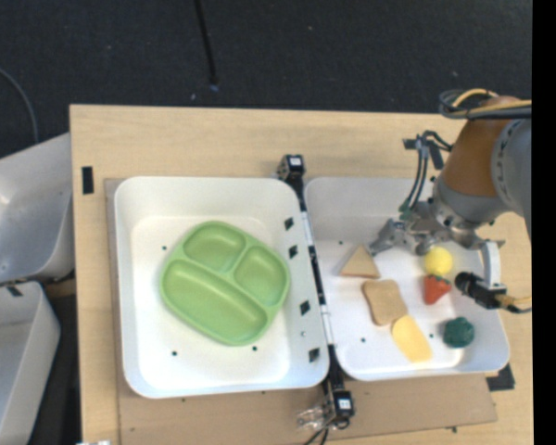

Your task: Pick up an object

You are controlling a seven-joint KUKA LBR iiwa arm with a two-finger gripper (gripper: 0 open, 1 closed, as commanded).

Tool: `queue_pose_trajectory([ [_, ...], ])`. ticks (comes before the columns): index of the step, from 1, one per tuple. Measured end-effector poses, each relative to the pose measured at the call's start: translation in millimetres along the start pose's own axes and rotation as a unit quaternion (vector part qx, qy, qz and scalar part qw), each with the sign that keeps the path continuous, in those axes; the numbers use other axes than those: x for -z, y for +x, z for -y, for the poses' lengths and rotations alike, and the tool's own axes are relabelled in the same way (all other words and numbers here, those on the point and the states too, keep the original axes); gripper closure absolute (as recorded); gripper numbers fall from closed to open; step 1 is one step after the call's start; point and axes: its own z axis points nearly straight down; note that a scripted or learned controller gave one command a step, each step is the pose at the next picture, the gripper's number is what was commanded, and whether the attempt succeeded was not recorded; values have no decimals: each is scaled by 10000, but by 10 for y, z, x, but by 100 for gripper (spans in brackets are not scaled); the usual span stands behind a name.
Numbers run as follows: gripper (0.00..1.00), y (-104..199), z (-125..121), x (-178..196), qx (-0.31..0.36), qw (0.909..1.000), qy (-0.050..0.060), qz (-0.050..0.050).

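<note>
The right bin (352, 202) holds several toy foods: a tan wedge (360, 263), a slice of toast (383, 301), a yellow oblong piece (410, 338), a yellow ball (437, 262), a red piece (435, 290) and a dark green piece (459, 332). My gripper (437, 251) hangs low over the far right part of this bin, open, with its fingers spread to either side of the yellow ball. One finger (387, 238) points toward the tan wedge. Nothing is held between the fingers. The wrist hides part of the bin's back right corner.
A green divided plate (224, 283) lies in the left bin (130, 248). A ridge with black clips (308, 267) separates the two bins. Cables (424, 160) trail by the arm's wrist. A white housing (18, 211) stands off the bench's left edge.
</note>
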Motion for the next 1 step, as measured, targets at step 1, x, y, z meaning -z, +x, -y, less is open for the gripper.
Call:
queue_pose_trajectory([
  [1,100,-10,-18,151,-10,10000,-38,5],
])
